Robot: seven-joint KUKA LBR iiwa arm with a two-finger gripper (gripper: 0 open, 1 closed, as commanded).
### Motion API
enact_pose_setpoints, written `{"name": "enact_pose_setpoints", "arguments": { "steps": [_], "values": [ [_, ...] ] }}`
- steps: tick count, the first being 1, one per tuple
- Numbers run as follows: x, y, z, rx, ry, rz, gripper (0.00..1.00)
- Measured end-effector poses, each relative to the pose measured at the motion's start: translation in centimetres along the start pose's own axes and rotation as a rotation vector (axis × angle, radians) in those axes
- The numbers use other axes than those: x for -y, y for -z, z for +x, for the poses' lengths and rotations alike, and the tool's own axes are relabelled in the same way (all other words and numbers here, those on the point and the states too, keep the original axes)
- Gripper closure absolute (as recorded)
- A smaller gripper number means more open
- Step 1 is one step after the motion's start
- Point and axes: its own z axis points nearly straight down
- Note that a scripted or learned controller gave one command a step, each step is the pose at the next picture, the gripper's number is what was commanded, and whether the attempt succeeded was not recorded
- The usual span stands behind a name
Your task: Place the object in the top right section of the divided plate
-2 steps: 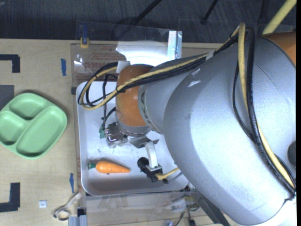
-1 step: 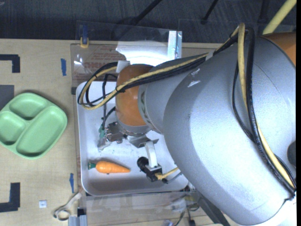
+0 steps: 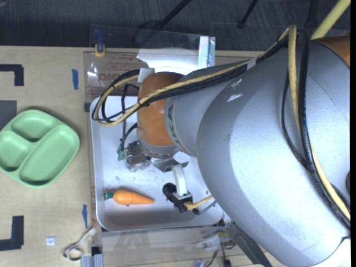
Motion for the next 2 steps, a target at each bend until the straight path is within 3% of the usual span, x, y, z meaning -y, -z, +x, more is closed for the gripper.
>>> {"name": "enact_pose_setpoints", "arguments": {
  "steps": [1,2],
  "values": [
    [0.0,0.0,0.0,0.000,0.000,0.000,0.00],
    [-1.2,7.9,-1.6,0.002,0.408,0.012,0.00]
  ]
}}
